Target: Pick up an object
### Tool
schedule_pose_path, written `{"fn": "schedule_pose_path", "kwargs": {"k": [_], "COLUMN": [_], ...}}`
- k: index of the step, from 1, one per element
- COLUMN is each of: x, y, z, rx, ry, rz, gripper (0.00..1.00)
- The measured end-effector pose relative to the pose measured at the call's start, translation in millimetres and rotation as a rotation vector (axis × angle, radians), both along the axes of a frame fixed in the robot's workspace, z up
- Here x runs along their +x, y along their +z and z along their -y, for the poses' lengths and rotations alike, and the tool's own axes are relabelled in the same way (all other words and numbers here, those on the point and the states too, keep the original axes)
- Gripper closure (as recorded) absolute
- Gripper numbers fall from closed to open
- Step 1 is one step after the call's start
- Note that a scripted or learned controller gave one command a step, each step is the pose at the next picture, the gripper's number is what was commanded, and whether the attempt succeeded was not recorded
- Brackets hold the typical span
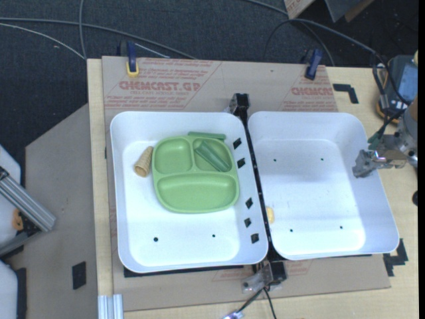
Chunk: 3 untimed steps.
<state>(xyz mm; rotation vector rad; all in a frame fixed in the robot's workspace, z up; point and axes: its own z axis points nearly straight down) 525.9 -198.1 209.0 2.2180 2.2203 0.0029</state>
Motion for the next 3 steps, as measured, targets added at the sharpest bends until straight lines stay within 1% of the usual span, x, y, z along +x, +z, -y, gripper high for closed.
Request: {"fn": "schedule_pose_path", "kwargs": {"k": [1, 2, 3], "x": [10, 18, 28], "y": [11, 6, 18], "z": [-47, -107, -161], "rx": [0.002, 0.005, 0.003], "ry": [0.005, 0.006, 0.006], "rz": [0.0, -0.005, -0.001], "gripper": [1.0, 1.0, 1.0]}}
